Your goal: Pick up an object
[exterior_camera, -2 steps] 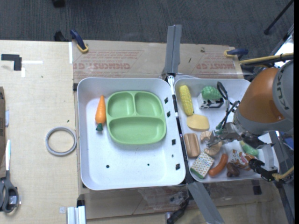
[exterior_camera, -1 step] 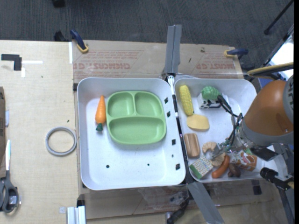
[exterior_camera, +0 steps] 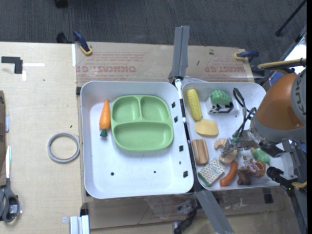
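Observation:
My gripper [exterior_camera: 233, 145] is low in the right bin [exterior_camera: 258, 87], over a heap of toy food. Right beneath it lies a tan, lumpy piece [exterior_camera: 223, 144], touching or nearly touching it. A red sausage [exterior_camera: 229, 174] and a speckled cracker block [exterior_camera: 211, 171] lie just in front of the gripper. A brown bread stick [exterior_camera: 200, 151] lies to its left. A yellow corn cob [exterior_camera: 194, 104], a pale yellow slice [exterior_camera: 207, 127] and a green and black-and-white toy [exterior_camera: 221, 102] sit farther back.
The left bin [exterior_camera: 92, 145] holds a green divided plate [exterior_camera: 142, 122] and an orange carrot [exterior_camera: 105, 116]. Small green and brown pieces [exterior_camera: 256, 162] crowd the right bin's front right. A grey ring [exterior_camera: 63, 147] and scissors [exterior_camera: 9, 201] lie on the bench at the left.

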Controlling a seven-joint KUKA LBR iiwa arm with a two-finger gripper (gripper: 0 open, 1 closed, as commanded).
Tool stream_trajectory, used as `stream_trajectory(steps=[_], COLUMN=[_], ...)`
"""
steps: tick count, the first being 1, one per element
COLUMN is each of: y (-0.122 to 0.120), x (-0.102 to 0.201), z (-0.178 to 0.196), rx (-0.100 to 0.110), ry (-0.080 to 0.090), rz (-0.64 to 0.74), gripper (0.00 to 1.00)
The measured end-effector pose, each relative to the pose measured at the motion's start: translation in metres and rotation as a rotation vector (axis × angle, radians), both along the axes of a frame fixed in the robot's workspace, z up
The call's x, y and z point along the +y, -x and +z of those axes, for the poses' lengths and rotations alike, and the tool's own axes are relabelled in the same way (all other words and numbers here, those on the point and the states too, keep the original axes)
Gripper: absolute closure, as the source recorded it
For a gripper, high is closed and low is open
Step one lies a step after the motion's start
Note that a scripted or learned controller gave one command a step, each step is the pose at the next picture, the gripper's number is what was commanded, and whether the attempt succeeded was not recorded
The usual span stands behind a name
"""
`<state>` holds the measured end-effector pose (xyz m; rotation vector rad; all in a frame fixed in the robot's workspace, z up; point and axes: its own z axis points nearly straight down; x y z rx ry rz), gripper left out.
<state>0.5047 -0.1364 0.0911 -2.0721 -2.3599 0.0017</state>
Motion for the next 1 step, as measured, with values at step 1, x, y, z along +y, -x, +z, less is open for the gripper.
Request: stream_trajectory(steps=[1], y=[-0.0426], x=[0.0602], z=[0.1616], rx=[0.0], ry=[0.002], rz=[-0.179], gripper=[1.0])
